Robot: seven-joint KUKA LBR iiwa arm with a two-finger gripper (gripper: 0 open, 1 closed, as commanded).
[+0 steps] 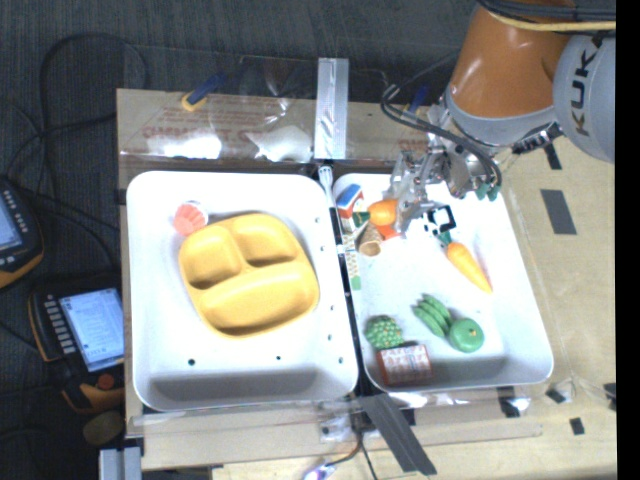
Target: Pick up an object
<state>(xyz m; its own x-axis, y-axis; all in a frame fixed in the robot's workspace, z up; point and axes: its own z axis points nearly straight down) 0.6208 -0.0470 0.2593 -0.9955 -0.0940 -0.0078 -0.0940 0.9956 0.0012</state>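
Red can (405, 364) sits at near edge of right bin (520, 268), broccoli (383, 330) just behind it; green pepper (464, 334) and pea pods (434, 314) to its right. Carrot (468, 265) lies farther back. My claw (408, 196) hangs over the bin's far left corner, beside an orange ball (383, 213); whether it grips anything, cannot tell. Yellow tray (250, 271) occupies left bin (150, 268)

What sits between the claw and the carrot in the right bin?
Nothing visible. The claw hangs over the back of the right bin, close to a small orange ball. The carrot lies toward the arm's side, with bare white floor between them. The peas and apple lie nearer the front.
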